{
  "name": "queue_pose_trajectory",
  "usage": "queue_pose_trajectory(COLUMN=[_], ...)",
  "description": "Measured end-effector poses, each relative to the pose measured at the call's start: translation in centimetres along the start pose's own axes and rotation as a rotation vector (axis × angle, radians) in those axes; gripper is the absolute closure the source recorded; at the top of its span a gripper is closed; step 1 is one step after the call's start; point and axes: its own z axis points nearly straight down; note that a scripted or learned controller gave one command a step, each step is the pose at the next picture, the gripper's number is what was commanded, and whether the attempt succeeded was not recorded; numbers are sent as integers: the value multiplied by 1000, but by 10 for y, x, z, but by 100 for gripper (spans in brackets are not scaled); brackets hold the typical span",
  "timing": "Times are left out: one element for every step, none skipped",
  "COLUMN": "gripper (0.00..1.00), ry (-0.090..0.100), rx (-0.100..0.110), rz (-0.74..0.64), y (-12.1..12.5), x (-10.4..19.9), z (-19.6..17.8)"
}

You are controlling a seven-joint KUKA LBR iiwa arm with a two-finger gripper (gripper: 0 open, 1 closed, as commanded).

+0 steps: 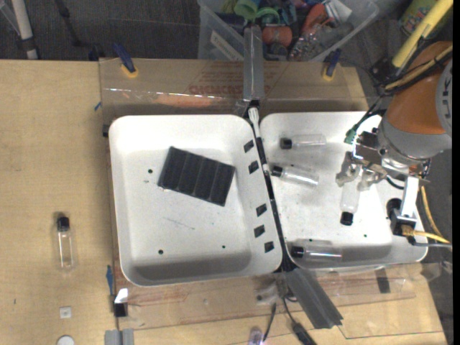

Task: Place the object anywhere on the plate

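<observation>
The plate is a black ribbed rectangle lying flat in the left bin, a little left of the divider. Several clear vials with black caps lie in the right bin: one at the back, one near the divider, one along the front wall. My gripper hangs over the middle of the right bin. Another vial stands nearly upright directly beneath it, black cap down, its upper end meeting the gripper. Whether it is gripped or only touched is hidden.
A loose vial lies on the wooden bench to the left of the bins. A clear crate of colourful items stands behind the bins. The raised divider runs between the two bins. Cables hang beside the arm at the right.
</observation>
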Motion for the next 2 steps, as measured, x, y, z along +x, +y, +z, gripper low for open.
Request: queue_pose_trajectory(gripper=[100, 100], ry=[0, 5], rx=[1, -11], rz=[410, 406], y=[79, 123], x=[5, -24], z=[75, 102])
